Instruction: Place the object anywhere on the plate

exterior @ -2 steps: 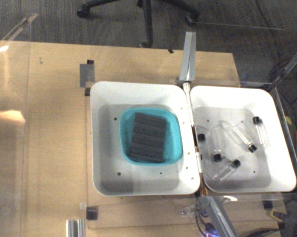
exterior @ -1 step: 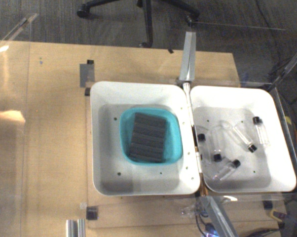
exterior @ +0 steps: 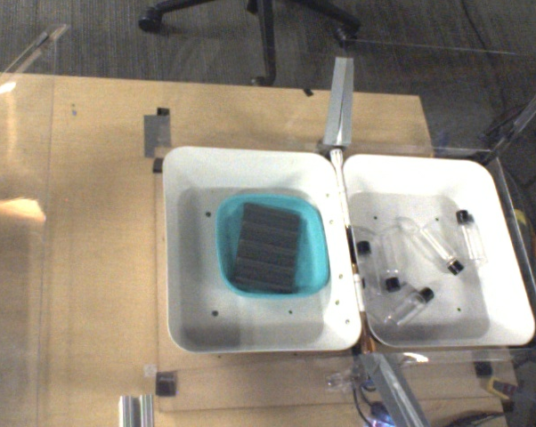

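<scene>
A square teal plate (exterior: 314, 238) sits in the left white bin (exterior: 188, 265). A dark grey ribbed block (exterior: 268, 247) lies flat on the plate, roughly centred. In the right white bin (exterior: 508, 265) lie several clear plastic vials with black caps: one at the upper right (exterior: 470, 234), one near the middle (exterior: 439, 249), one low in the bin (exterior: 410, 303), and others on the left side (exterior: 385, 261).
A metal bar (exterior: 339, 105) stands at the far edge between the two bins. The bins rest on a wooden bench (exterior: 81, 265). An office chair base (exterior: 263, 16) stands on the carpet beyond the bench.
</scene>
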`<act>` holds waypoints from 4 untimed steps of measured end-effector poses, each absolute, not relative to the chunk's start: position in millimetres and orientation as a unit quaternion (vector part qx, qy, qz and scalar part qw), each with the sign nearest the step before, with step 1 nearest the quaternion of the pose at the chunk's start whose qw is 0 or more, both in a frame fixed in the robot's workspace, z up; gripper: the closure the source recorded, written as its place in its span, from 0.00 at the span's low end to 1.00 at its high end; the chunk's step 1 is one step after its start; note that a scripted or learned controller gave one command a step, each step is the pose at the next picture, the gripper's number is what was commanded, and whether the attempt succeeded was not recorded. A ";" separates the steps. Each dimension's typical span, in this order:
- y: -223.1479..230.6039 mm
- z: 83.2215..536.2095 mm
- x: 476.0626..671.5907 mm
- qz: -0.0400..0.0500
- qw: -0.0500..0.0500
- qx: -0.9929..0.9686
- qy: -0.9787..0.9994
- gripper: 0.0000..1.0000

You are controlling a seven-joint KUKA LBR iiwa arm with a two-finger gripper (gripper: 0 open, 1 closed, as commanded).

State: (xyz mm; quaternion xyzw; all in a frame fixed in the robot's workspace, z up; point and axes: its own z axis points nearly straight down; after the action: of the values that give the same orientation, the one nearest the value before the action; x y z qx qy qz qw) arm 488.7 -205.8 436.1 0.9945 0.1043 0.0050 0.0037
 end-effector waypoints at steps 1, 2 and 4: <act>-205.7 435.9 488.7 0.005 0.004 0.994 0.105 0.00; -205.3 447.6 491.5 0.009 0.007 0.994 0.110 1.00; -204.9 435.7 546.8 0.004 0.003 0.994 0.105 0.00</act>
State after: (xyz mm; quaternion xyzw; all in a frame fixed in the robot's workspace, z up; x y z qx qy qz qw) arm 546.8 -204.9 435.7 0.9945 0.1050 0.0041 0.0029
